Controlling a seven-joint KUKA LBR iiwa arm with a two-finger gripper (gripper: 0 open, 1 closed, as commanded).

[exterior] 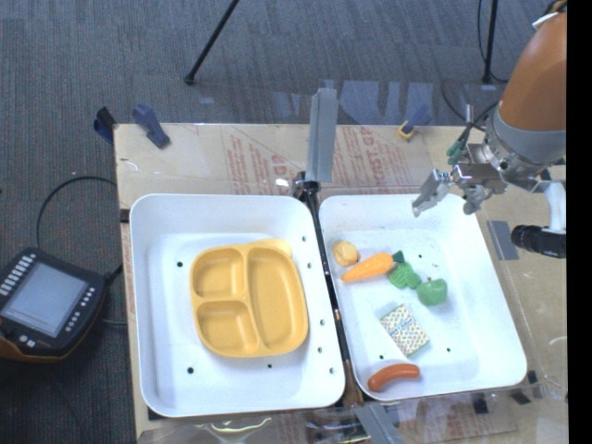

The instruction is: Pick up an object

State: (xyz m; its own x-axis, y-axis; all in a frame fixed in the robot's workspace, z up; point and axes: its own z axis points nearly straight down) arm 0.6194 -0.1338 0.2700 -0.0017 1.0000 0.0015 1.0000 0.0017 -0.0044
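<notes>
Hand [450,195] open above right bin [499,285], carrot [368,267], sausage [393,376], yellow tray [248,300] in left bin [153,248]

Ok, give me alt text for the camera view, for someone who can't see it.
A grey and orange arm hangs its open gripper over the far edge of the right bin, holding nothing. That bin holds a carrot, potato, green pepper, small box and sausage; the left bin holds a yellow tray.
</notes>
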